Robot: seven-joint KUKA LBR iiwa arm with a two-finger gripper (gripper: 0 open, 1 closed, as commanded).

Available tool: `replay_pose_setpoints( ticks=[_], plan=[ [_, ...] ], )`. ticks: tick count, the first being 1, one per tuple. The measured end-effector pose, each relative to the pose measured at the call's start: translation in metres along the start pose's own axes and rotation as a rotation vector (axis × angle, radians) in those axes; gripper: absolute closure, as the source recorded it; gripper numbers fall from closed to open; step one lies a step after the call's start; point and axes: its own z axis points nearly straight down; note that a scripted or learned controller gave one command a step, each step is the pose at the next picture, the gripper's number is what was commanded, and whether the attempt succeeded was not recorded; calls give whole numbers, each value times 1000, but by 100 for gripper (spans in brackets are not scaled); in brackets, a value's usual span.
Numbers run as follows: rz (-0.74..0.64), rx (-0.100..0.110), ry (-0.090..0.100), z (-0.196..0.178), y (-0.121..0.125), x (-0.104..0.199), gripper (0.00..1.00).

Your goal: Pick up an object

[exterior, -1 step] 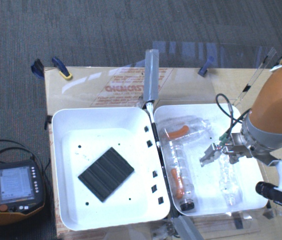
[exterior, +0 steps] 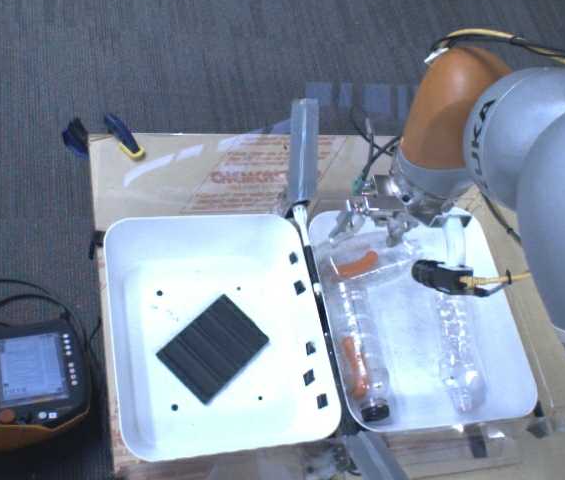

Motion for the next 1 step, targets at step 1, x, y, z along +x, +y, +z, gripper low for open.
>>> replay_pose_setpoints(
  ticks=[1],
  plan=[
    [49, -26, -2, 51, 8, -32, 0]
  ],
)
